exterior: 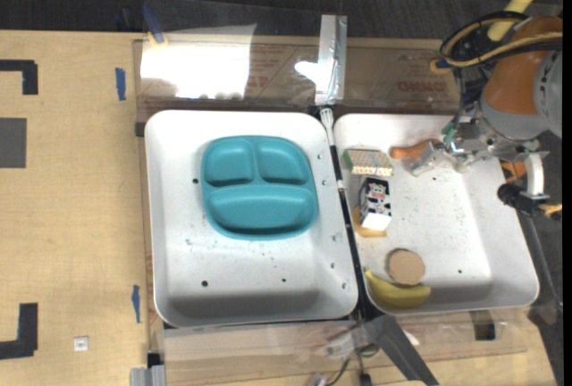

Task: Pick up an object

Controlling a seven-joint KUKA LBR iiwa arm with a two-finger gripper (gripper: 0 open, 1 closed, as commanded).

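Candidate object: an orange piece [409,151], carrot-like, lies near the far edge of the right bin [465,232], towards its far right corner.
Contact: its right end meets a pale grey part [424,161] at the gripper; whether that part is a finger or a separate item cannot be told.
Gripper [456,146]: low over the far right corner of the right bin, beside the orange piece. How far it stands open cannot be told, and no grasp is confirmed.
Other contents, right bin: a small printed box [369,164] and a black-and-white packet [376,199] along the left wall; a brown disc [406,265] and a banana [397,290] at the near edge.
Left bin [179,268]: carries a teal divided plate [260,185] at its centre.
Risk 1: the orange piece is slim and rounded; I judge an off-centre closure would roll or squeeze it out.
Risk 2: it sits close to the far wall, so a finger may strike the wall on approach.
Risk 3: the cable loop [478,34] at the wrist could snag.
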